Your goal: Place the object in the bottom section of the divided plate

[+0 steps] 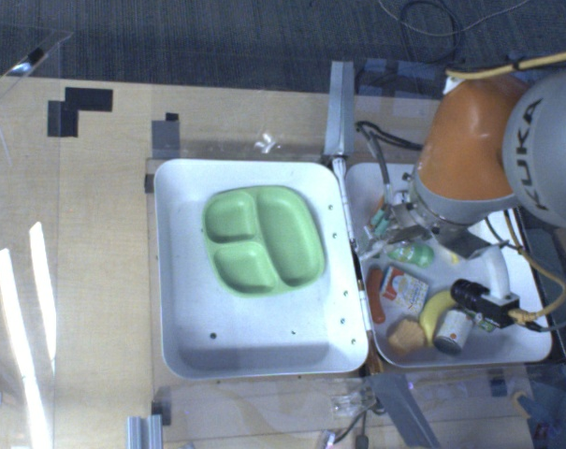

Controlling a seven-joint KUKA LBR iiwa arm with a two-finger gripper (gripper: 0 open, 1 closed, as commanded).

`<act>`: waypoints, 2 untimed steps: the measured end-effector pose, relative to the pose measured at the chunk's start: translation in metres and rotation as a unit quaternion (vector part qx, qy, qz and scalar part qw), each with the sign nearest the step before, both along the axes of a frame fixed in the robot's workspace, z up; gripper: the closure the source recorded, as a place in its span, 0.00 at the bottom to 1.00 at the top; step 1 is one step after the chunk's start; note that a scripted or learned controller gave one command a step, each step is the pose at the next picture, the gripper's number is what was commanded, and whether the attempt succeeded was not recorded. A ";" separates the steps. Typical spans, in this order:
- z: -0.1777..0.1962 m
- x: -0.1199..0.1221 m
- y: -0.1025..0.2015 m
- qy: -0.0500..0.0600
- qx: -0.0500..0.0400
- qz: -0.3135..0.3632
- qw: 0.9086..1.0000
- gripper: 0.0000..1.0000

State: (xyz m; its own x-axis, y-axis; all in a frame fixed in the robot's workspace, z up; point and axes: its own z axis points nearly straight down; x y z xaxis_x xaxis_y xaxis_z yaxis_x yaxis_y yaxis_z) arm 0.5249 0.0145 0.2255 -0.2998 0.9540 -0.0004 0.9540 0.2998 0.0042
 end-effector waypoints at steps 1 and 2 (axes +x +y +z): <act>0.039 0.043 0.061 -0.001 0.000 0.093 0.996 1.00; 0.017 0.051 0.124 -0.001 0.000 0.165 0.986 1.00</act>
